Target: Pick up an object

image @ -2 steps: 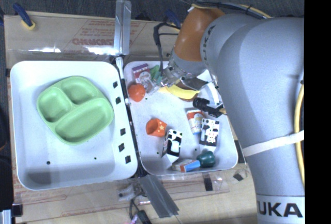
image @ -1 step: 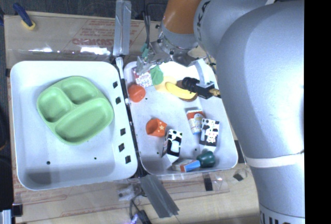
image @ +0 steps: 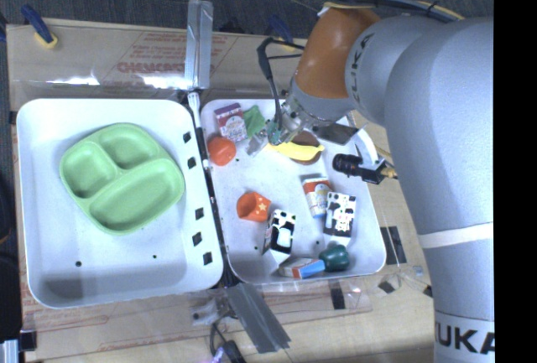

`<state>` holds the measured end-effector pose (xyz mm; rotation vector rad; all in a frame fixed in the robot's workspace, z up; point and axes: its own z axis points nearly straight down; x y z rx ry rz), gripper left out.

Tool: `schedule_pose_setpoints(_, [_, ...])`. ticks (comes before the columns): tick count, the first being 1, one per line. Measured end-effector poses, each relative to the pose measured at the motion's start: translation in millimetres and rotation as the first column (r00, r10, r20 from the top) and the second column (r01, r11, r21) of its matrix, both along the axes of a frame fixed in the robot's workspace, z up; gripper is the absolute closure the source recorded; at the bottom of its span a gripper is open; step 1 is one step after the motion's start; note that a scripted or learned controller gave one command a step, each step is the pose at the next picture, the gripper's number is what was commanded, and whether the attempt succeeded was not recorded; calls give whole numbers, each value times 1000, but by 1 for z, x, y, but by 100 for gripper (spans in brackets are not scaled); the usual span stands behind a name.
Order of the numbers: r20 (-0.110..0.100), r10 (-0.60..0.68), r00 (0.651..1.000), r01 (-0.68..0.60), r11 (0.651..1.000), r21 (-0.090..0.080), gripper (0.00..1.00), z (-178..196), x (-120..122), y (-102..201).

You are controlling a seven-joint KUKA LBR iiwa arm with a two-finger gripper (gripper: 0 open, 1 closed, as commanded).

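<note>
We see the arm reach in from the right, wrist bent down, its gripper low in the right bin just beside the yellow banana; its grip we cannot tell.

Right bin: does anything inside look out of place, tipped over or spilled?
Nothing looks spilled or broken. The right bin holds a loose jumble: an orange cup lies on its side and a black-and-white box sits tilted. The green plate rests flat in the left bin.

You could not read the gripper fingers; the arm hid part of the banana.
</note>
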<state>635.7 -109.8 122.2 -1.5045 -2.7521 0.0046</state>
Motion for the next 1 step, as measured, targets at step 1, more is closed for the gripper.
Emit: schedule_pose_setpoints(1, [8,-220,975,220,975,1,100,78,-30,57])
